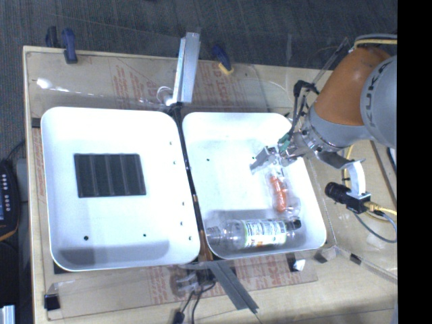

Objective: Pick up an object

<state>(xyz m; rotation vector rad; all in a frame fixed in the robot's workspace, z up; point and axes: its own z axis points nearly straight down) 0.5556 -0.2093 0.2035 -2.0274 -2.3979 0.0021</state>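
My gripper [267, 159] hangs over the right bin [223, 133], near its right wall, on the grey arm with the orange band that comes in from the right. Just below it in the view lies an orange carrot-like object [279, 192] in clear wrapping; whether the gripper touches the wrapping is hard to tell. A clear plastic bottle [253, 233] with a white label and dark cap lies on its side along the bin's front wall. In the left bin [61, 181] a dark grey ribbed rectangular block [109, 175] lies flat.
A metal bar [186, 67] stands at the back between the bins. Blue clamps [68, 44] grip the bench's far edge. Cables and a black connector [346, 196] lie right of the right bin.
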